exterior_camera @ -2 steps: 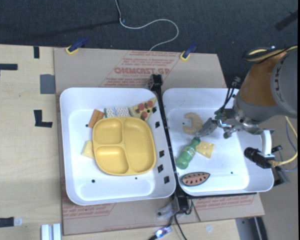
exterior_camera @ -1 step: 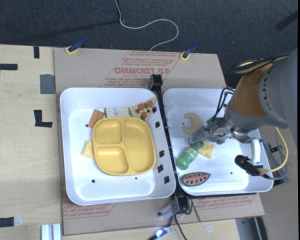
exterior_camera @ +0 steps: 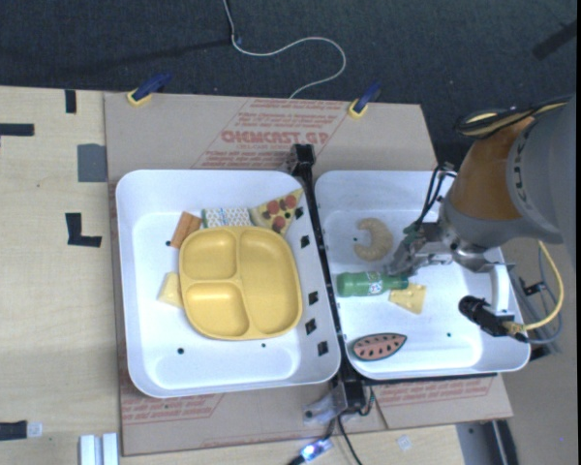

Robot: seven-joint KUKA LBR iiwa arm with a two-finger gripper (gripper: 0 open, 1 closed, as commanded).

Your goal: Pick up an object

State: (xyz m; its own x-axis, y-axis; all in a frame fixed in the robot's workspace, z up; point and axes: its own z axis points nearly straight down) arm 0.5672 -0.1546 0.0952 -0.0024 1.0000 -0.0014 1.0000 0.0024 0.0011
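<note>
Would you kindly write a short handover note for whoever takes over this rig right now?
Hand: low in the right bin, over the cap end of the green bottle; its grip is unclear.
Right bin also has a croissant, cheese wedge and watermelon slice.
Left bin: yellow divided plate over small food pieces.
Done: the approach. Left: secure and lift one object; nothing is visibly raised yet.

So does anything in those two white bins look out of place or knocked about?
One thing: the yellow divided plastic plate in the left bin lies on top of several smaller items, covering most of them, so it sits slightly skewed. In the right bin, the green bottle lies on its side. Nothing looks spilled or broken.
</note>
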